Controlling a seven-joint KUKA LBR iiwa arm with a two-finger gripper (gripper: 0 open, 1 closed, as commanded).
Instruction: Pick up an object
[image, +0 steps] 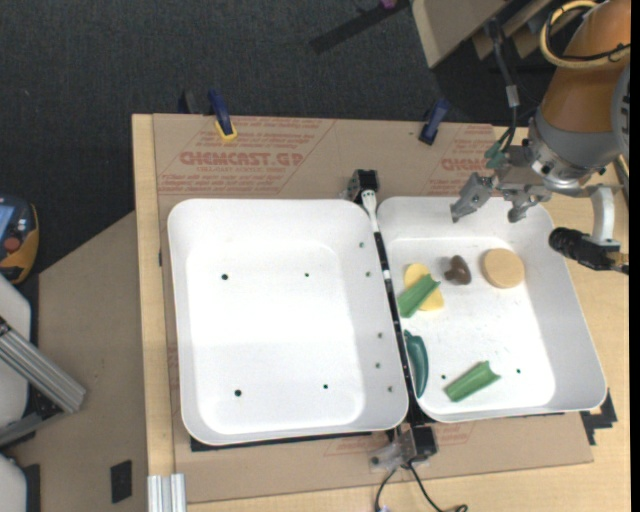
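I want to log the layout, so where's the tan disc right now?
The tan disc lies in the right bin, toward its far side, just right of the brown lump.

Left bin lies open — right bin crowded mid-floor, near corner bare.

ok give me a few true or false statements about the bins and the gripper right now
1. The gripper hangs open above the right bin. True.
2. The tan round disc lies in the left bin. False: it lies in the right bin.
3. The fingers clamp the small brown piece. False: it lies loose on the bin floor.
4. A green block lies near the right bin's front edge. True.
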